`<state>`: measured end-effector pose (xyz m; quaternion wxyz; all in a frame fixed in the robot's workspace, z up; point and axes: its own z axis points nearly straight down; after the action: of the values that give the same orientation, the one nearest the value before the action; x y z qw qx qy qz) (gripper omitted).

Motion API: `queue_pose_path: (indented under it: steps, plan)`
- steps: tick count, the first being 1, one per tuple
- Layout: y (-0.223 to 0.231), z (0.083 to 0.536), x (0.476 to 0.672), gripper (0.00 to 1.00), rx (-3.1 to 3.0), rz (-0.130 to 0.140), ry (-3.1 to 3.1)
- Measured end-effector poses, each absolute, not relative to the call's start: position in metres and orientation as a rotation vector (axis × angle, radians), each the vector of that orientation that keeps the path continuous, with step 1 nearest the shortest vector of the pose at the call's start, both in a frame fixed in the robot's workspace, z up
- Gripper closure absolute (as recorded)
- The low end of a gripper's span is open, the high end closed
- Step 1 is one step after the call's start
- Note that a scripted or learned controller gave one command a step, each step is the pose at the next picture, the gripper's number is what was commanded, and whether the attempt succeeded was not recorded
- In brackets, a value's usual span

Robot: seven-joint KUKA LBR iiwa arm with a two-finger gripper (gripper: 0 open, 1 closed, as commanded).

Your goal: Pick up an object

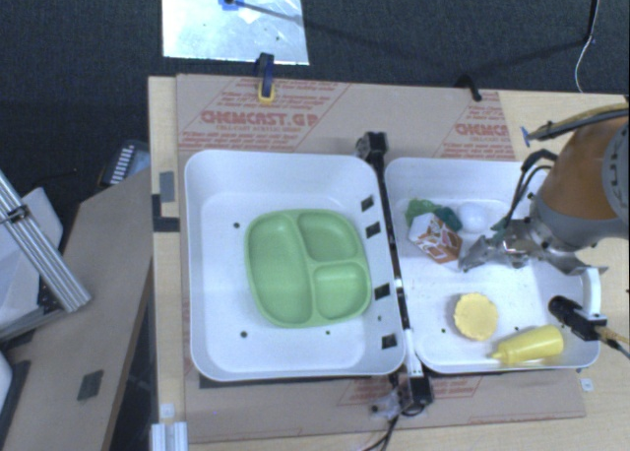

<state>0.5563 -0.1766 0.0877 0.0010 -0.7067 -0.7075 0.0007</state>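
Observation:
The right bin (430, 339) holds several things: a brown and white carton (433, 237), a green item (430, 211) behind it, a pale white item (475, 215), a round yellow piece (475, 316) and a yellow squeeze bottle (529, 345) lying along the front wall. My gripper (474, 256) is low in this bin, just right of the carton and above the yellow piece. Its tips point left toward the carton. Nothing can be seen held in it.
The left bin (212, 242) holds a green divided plate (300, 267). A black divider (384, 232) runs between the bins. Cardboard (295, 114) lies under both bins. The arm's orange band (586, 183) hangs over the right bin's right side.

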Motion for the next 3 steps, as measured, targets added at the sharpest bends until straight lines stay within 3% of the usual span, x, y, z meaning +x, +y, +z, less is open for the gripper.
queue_pose_path:
  steps: [1, 3]
  plan:
    - [-0.177, 0.101, 0.558, 1.00, -2.223, -0.002, -2.226]
    - [-0.182, 0.219, 0.565, 1.00, -2.221, -0.005, -2.231]
